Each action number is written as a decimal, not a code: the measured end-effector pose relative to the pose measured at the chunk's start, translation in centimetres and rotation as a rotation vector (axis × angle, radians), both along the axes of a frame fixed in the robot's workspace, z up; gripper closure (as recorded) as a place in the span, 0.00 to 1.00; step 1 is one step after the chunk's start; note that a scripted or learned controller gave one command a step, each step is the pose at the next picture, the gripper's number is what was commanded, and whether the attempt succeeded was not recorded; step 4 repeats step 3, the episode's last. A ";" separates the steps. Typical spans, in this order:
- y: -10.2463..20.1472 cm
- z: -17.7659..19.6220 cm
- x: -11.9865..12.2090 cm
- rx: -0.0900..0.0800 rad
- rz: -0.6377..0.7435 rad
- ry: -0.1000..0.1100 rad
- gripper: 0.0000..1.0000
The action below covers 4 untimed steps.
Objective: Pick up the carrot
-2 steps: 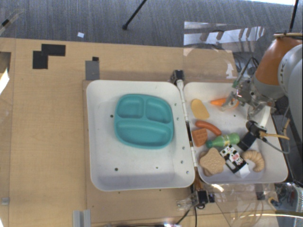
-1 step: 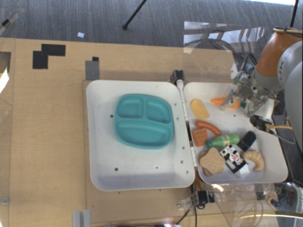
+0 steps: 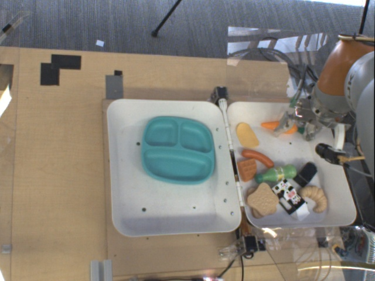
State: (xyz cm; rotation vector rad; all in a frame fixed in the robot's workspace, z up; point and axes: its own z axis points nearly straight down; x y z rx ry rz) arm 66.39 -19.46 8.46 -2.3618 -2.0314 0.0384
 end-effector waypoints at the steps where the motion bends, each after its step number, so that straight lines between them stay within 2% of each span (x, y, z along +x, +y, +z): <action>1: 0.2 1.1 0.1 0.004 0.002 -0.002 1.00; 2: 0.2 1.0 0.1 0.002 0.003 0.001 0.00; 3: 0.3 2.3 0.4 0.001 0.005 -0.008 1.00; 4: 0.3 2.3 0.4 0.001 0.005 -0.008 1.00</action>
